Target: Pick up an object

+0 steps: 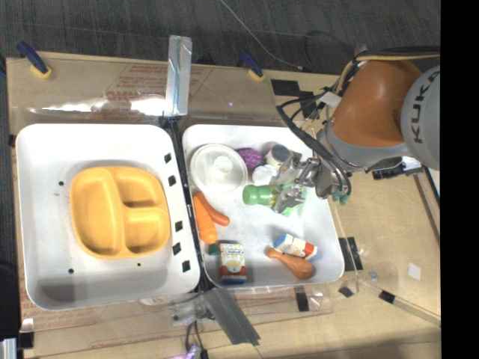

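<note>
- Gripper [288, 189] hovers over the right bin [329, 234], at 3 o'clock of the green bottle [258, 194]; its state: cannot tell.
- Bottle likely light, stiff, slippery; grasp across its body.

Light falls from above and is fairly even, bright enough to show colours plainly. The left bin [45, 200] reads clean white, with a soft grey shadow along its lower left corner. A strip of clear plastic [112, 103] on the tabletop [389, 245] behind the bins throws a white glare, and the metal bracket [178, 73] between them shines too. The yellow tray [120, 208] has mild highlights on its ridges. The arm [374, 111] casts only a faint shadow on the right bin [254, 238]. The picture is slightly soft overall; small items near the gripper [288, 189] blur together. The dark floor [112, 13] at the top looks grainy.
</note>
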`<state>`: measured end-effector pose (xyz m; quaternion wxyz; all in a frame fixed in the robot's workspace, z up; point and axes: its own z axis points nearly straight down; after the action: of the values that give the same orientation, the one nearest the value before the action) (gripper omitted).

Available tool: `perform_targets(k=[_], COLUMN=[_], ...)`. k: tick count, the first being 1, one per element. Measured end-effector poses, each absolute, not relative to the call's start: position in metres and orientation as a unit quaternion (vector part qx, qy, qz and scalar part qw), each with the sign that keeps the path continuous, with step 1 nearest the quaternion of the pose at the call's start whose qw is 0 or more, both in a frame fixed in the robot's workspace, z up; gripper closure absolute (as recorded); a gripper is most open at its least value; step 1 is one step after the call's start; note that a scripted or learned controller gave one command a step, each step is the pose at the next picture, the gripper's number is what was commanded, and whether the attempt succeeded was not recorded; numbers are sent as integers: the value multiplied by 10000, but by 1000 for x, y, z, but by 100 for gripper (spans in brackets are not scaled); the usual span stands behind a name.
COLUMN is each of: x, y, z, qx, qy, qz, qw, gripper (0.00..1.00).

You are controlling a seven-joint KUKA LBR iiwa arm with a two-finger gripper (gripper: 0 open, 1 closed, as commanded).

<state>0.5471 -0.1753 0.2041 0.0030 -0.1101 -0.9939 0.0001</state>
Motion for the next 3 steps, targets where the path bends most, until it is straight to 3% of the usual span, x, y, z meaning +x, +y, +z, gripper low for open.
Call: perform_targets(k=[1,2,3], x=[565,648,651], y=[-188,-160,-188], z=[152,216,182], qx=[-1251,-619,-1444], qy=[-9921,-9981,-9895], qz=[-1,5,4], qw=[24,-32,3], gripper=[100,100,100])
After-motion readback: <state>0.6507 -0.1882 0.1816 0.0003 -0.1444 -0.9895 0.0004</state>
